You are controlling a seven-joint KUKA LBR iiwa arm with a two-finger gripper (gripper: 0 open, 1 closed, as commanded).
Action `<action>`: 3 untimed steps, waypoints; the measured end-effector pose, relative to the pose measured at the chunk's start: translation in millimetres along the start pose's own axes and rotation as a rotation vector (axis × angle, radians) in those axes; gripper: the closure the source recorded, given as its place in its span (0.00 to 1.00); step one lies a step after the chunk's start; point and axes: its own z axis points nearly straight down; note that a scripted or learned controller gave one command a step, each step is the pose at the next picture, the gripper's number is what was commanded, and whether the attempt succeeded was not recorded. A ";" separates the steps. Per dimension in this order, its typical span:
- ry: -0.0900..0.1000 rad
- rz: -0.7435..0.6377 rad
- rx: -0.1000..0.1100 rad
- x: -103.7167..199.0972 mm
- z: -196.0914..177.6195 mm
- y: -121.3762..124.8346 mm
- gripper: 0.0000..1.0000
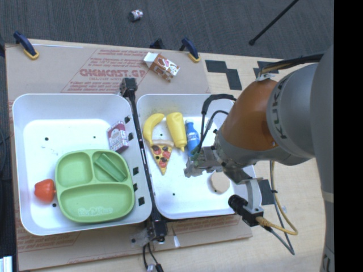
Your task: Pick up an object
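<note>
"CHEMCAST GP" reads on the board [108, 72]; "KUKA" partly cut on the arm [283, 118]. Gripper [195, 166] low in right bin [181, 205], beside blue bottle [191, 136]; open/closed unclear. Round pale object [218, 183] half hidden.

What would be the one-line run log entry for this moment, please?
phase: reaching | arm: over right bin | gripper: near blue bottle | grasp: cannot tell | left bin: green tray, tomato

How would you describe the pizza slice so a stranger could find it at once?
Look in the right bin, near its left wall. Just below the banana lies the pizza slice, a flat triangle pointing downward, the only item there with red spots.
</note>
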 end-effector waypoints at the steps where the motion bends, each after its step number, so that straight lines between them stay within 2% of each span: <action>1: 0.000 0.001 0.000 -0.3 0.1 -0.1 0.00; 2: 0.000 0.002 0.002 -67.3 82.2 -1.5 0.00; 3: 0.000 0.003 -0.002 -113.5 81.0 103.7 0.00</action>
